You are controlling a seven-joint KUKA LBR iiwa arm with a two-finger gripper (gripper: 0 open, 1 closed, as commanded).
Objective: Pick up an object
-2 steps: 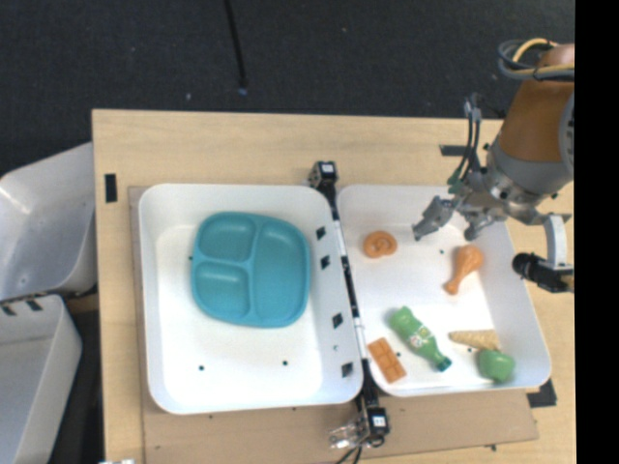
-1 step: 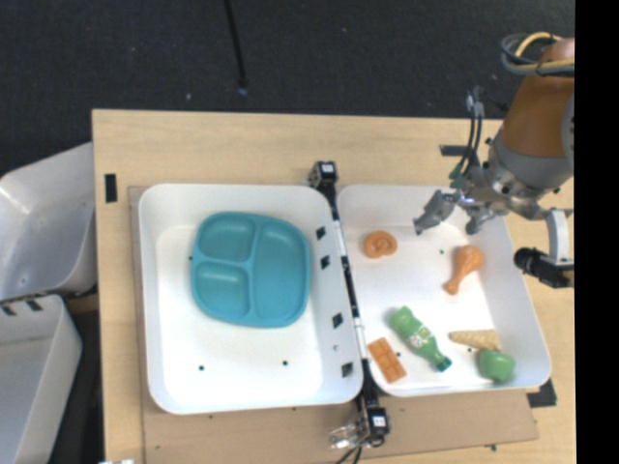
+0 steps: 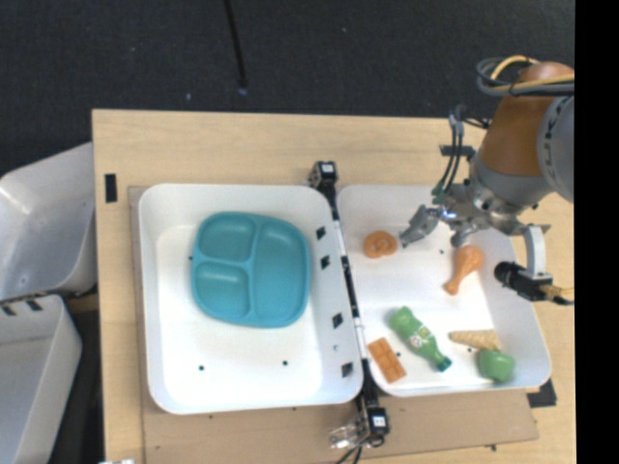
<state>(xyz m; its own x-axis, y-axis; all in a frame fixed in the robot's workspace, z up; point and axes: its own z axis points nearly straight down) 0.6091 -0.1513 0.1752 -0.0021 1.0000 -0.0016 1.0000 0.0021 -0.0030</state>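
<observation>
My gripper (image 3: 443, 230) hangs over the back of the right bin (image 3: 517, 327), open, with nothing between its fingers. One grey finger (image 3: 418, 228) points left toward an orange round pastry (image 3: 380, 245). An orange drumstick (image 3: 465, 267) lies just below and right of the gripper. Further to the front lie a green bottle (image 3: 419, 336), an orange waffle piece (image 3: 387, 358), a tan cone (image 3: 475, 338) and a green round fruit (image 3: 496, 364).
The left bin (image 3: 164, 356) holds a teal divided plate (image 3: 250, 268). A black clip-lined divider (image 3: 343, 288) joins the two bins. The arm's orange band (image 3: 517, 129) stands above the right bin's far corner. A black cable end (image 3: 522, 280) hangs at the bin's right wall.
</observation>
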